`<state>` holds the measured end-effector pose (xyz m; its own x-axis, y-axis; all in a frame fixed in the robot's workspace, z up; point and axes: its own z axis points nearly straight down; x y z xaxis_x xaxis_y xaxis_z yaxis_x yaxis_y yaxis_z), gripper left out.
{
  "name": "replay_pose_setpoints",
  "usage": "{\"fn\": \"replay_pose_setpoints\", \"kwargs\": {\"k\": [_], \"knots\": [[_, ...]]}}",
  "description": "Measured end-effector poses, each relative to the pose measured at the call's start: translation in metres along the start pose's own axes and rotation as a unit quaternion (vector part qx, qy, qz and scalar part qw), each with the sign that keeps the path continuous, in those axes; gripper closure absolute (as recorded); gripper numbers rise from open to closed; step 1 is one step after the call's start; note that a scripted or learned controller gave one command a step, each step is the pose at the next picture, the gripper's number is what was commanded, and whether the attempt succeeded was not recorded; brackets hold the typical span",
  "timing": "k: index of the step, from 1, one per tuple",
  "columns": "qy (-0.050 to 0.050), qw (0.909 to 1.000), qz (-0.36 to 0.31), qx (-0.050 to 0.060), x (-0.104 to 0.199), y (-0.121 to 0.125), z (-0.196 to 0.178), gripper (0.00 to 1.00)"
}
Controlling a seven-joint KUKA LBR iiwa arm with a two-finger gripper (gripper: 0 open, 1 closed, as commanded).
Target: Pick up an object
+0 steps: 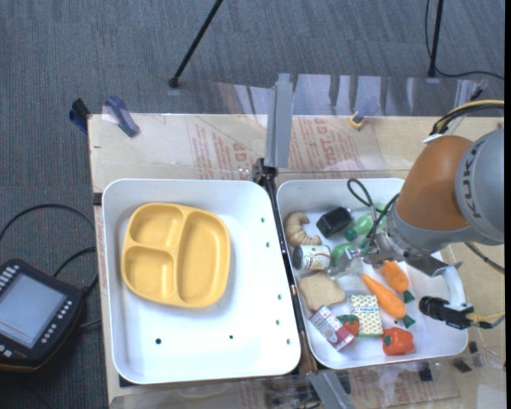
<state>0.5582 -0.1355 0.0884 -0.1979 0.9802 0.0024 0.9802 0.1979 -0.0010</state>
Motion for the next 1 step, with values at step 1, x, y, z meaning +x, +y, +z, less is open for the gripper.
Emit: {"fn": "replay_pose_setpoints", "kwargs": {"k": [1], "knots": [[0.000, 0.9988, 0.049, 0.000, -0.0375, -0.0667, -0.0003, 0.00]]}}
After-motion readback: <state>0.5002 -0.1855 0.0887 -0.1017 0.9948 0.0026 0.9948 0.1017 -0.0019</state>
